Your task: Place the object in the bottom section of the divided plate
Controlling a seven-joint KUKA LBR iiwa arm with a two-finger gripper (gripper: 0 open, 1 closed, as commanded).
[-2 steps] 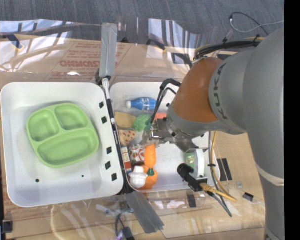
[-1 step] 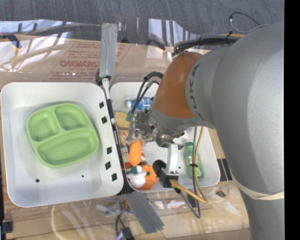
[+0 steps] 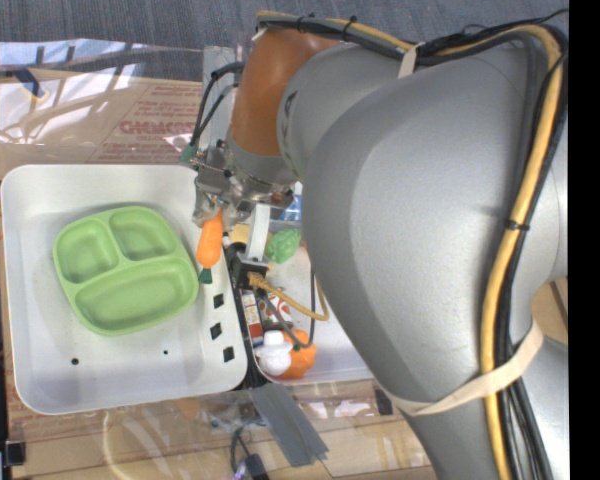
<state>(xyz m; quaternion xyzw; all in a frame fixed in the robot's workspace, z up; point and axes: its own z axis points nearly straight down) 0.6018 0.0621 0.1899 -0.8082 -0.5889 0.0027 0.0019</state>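
A green divided plate [image 3: 64, 280] lies in the left white bin [image 3: 20, 358], with two small sections at the far side and one large section at the near side. My gripper [image 3: 216, 218] hangs over the bin's right edge, just right of the plate. A small orange carrot-shaped object [image 3: 209, 244] hangs from its fingertips, and the fingers look shut on the object's top end. The object is above the bin's right rim, beside the plate's right edge, not over any section.
The arm's big grey body covers most of the right bin. Along that bin's left side lie a light green object [image 3: 284, 243], a blue item [image 3: 291, 206] and an orange and white toy [image 3: 283, 354]. Cardboard [image 3: 100, 118] lies behind the bins.
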